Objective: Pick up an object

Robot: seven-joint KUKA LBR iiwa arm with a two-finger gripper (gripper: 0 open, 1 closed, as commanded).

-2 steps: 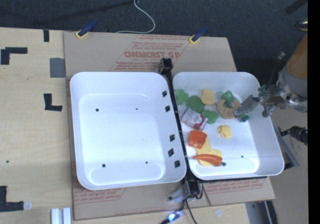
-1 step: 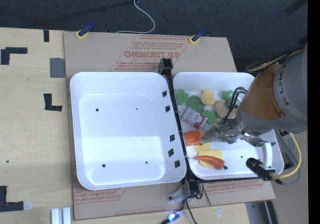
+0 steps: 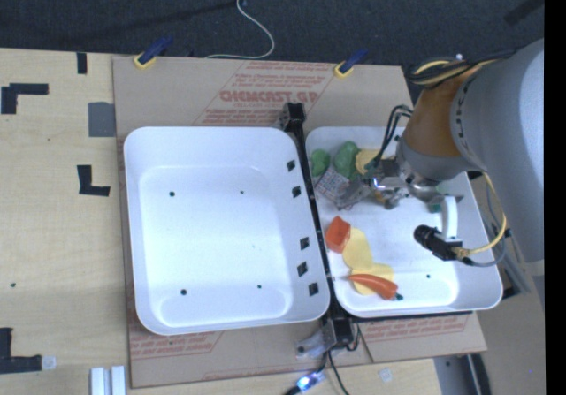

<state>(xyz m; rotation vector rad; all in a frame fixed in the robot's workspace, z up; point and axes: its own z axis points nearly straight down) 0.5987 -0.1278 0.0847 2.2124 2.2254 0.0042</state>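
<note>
The right bin [image 3: 460, 296] holds a small pile of objects. Green pieces [image 3: 334, 157] lie at its far left corner, beside a grey patterned item [image 3: 337, 186]. An orange piece [image 3: 337, 233], a pale yellow piece [image 3: 358, 252] and an orange-red piece [image 3: 375, 284] lie toward the near edge. A yellow item [image 3: 367, 161] shows just left of the wrist. My gripper [image 3: 382, 188] is low in the far part of the right bin, among the grey and yellow items. The wrist and clutter hide its tips.
The left bin [image 3: 141, 208] sits beside the right one, divided by a black clip strip [image 3: 305, 208]. Both rest on a cardboard sheet [image 3: 256, 93]. The grey arm with its orange band [image 3: 438, 128] covers the right bin's far right side. A cable [image 3: 252, 18] trails across the dark backdrop.
</note>
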